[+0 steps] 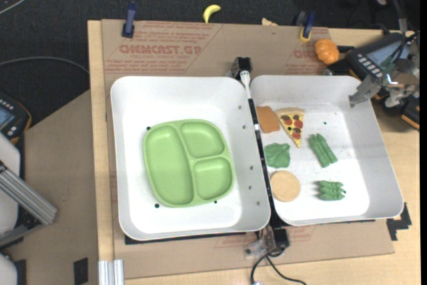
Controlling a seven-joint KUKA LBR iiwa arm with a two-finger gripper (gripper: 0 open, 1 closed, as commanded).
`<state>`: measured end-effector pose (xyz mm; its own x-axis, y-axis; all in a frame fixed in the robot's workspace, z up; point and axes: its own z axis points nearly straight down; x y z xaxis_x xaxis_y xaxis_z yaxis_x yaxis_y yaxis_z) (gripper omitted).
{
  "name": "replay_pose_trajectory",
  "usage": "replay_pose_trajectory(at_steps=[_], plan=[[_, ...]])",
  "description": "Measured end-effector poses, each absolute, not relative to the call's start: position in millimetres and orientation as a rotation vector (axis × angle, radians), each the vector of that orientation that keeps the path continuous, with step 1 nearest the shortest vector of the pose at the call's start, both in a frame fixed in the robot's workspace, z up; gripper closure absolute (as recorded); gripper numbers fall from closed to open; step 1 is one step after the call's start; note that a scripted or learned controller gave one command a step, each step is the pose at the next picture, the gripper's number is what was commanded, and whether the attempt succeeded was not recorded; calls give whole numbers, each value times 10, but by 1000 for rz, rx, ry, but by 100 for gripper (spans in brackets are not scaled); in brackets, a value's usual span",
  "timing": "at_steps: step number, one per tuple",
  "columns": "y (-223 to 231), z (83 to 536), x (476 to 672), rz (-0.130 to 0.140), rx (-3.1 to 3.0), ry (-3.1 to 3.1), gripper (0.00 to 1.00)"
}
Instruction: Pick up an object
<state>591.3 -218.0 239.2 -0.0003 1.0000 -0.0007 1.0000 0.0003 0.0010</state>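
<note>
The right bin (373, 163) holds several toy foods. A brown toast slice (268, 119) and a pizza slice (292, 124) lie near its far left. Below them are a green leafy piece (277, 155) and a tan round cookie (285, 185). A long green vegetable (323, 149) lies mid-bin, and a short green pod bunch (329, 191) lies near the front. My gripper (373, 87) hovers at the bin's far right corner, above the rim and away from all the food. Nothing shows in its grasp.
The left bin (127, 143) holds a green divided plate (188, 161). Both bins rest on a cardboard sheet (167, 50) held by blue clamps (129, 20). A small orange object (326, 50) and a yellow banana toy (211, 11) lie beyond the bins.
</note>
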Motion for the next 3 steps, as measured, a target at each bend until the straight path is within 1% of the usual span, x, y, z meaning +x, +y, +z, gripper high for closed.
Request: replay_pose_trajectory(at_steps=[1, 2, 3], plan=[[-1577, 2224, 5587, -1, 2221, 2231, 0], [-955, 1234, 4737, -9, 2232, 2234, 0], [-997, 1390, 4797, 2, 2221, 2218, 100]])
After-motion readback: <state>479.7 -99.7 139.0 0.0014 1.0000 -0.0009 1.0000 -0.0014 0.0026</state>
